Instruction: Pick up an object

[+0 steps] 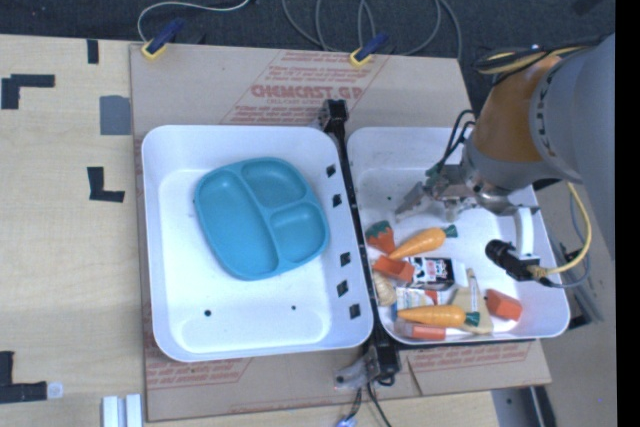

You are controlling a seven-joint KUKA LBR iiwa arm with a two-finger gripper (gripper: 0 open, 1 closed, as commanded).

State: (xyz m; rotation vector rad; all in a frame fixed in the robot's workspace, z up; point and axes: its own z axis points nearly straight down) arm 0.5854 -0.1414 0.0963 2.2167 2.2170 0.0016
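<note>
Above the right bin [556, 315], the gripper [432, 197] hung over bare floor beside the toy carrot [420, 241], jaws spread, holding nothing.

Smooth, faintly glossy blue plastic tray [262, 216]; matt white plastic bins [170, 315]; brown cardboard sheet [210, 93]; pale wood-grain tabletop [60, 265].
</note>
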